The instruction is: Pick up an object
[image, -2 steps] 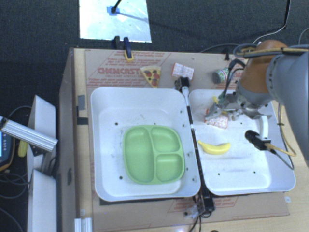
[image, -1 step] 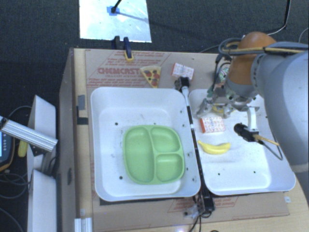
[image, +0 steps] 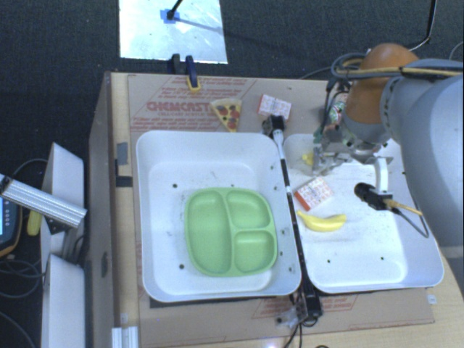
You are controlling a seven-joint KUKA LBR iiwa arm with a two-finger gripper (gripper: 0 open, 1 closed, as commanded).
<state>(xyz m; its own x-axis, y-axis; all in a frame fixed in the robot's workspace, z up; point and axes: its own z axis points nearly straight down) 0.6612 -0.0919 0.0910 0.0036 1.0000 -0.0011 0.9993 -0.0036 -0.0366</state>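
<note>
Banana (image: 321, 222) lies in the right bin (image: 377, 259), near its left wall, with a red-and-white packet (image: 313, 192) just behind it. Hand (image: 324, 159) is low at the bin's far left corner, beside a small yellow item (image: 308, 159) — released or clenched, cannot tell. Left bin (image: 159, 194) holds a green divided plate (image: 232, 230).

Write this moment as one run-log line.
gripper: over right bin, far corner | grasp: unconfirmed | banana, red packet: in right bin | green plate: in left bin
</note>
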